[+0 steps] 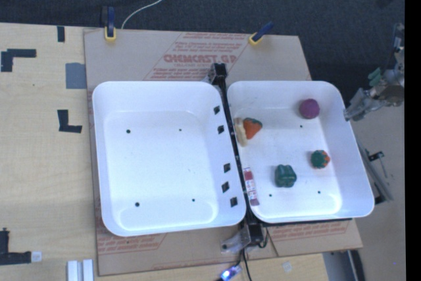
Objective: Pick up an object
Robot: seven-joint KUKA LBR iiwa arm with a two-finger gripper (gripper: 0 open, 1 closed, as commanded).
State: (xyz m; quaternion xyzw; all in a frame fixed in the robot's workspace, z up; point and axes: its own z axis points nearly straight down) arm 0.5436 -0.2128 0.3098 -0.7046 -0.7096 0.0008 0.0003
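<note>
Several small objects lie in the right bin [329, 207]. A purple ball [309, 108] sits near its far right corner. An orange and white piece [248, 128] rests against the left wall. A dark green pepper-like object [285, 176] lies near the middle front. To its right is a small red and green object [320, 158]. A thin red and white tube [249, 183] lies along the left wall. My gripper [360, 104] hangs at the right rim of this bin, outside it, to the right of the purple ball and apart from every object.
The left bin [158, 161] stands beside the right one; black clips [227, 168] run along their shared wall. Both rest on a cardboard sheet [191, 59] held by clamps [109, 26] at the back. A cable [141, 10] trails behind.
</note>
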